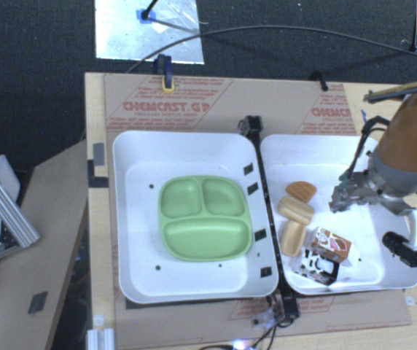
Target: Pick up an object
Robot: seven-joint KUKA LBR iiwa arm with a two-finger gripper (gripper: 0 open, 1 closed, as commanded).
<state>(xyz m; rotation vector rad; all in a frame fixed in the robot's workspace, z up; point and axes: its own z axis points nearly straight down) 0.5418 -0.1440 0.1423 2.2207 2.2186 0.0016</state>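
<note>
Looking down at a slant on a counter (216, 97) covered with printed cardboard, the single camera view shows two shallow white bins side by side. The left bin (139, 166) holds a green divided plate (205, 217). The right bin (372, 265) holds the things that could be picked up: a small brown rounded piece (301, 191), a pale tan peg-like piece (294, 223) lying just below it and touching it, and a small printed carton (326, 252) near the bin's front edge.

The grey arm with its orange band reaches in from the right, and the claw (342, 197) hovers over the right bin. Whether the claw is apart or together cannot be told from this angle; nothing is seen held in it.

The tan peg looks the likeliest target. It appears light, stiff and smooth, probably wood or plastic, so it may roll or slip; gripping across its narrower lower shaft seems safest. It lies to the claw's left and slightly nearer the front, close but apart from it. The carton sits further forward, also apart from the claw
</note>
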